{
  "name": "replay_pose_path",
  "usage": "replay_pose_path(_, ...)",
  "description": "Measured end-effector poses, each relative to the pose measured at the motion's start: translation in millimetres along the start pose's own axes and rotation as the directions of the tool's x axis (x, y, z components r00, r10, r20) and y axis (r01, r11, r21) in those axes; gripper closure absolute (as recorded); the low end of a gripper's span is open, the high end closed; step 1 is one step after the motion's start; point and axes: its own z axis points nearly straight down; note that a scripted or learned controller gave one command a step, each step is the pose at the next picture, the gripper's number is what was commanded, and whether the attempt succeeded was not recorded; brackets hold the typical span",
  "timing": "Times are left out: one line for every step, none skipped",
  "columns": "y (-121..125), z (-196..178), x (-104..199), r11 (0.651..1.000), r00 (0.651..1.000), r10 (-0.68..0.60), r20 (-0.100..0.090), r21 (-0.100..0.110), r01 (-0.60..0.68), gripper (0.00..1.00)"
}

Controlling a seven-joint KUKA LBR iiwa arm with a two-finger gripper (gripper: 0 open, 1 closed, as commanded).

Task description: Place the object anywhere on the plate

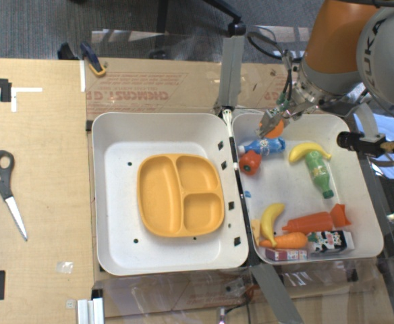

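The yellow-orange divided plate (181, 194) lies in the middle of the left bin (109, 181). My gripper (274, 121) hangs over the back left part of the right bin (359, 201). A small orange object (274, 130) shows between its fingertips, just above a blue item (266, 147). The gripper is to the right of the plate, across the divider between the bins.
In the right bin lie a red object (249, 162), a banana (306, 152), a green bottle (319, 173), a second banana (271, 221), an orange bottle (316, 220), a carrot (291, 240) and a milk carton (322, 244). Scissors (5, 187) rest on the bench at the left.
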Motion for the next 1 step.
replay_pose_path(4.6, 44.6, 86.4, 1.000, 1.000, -0.032, -0.002, 0.001, 0.032, 1.00)
